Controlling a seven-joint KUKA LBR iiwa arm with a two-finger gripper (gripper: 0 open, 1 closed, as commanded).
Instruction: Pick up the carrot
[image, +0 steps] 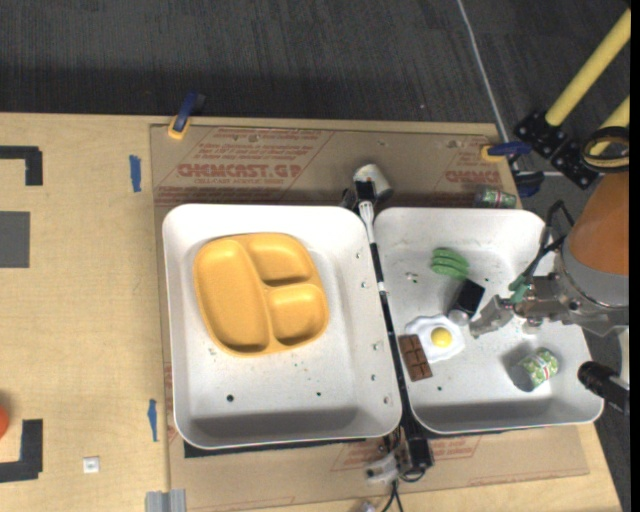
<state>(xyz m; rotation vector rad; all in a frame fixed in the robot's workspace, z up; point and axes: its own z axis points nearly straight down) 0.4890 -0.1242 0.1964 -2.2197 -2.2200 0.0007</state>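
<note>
The gripper (488, 320) hangs low in the right bin (500, 228), just beside the fried egg (440, 337); how wide it stands, I cannot tell; an orange scrap (3, 421), possibly the carrot, sits at the table's (80, 330) far left edge.

The left bin (190, 330) holds a yellow divided tray (260, 290). In the right bin (500, 232), the pincer (487, 318) hangs at centre, with a green item (450, 263) at 11 o'clock, a fried egg (440, 337) at 8 o'clock and a brown block (415, 357) beside it. A green can (535, 368) lies at 4 o'clock.
</note>
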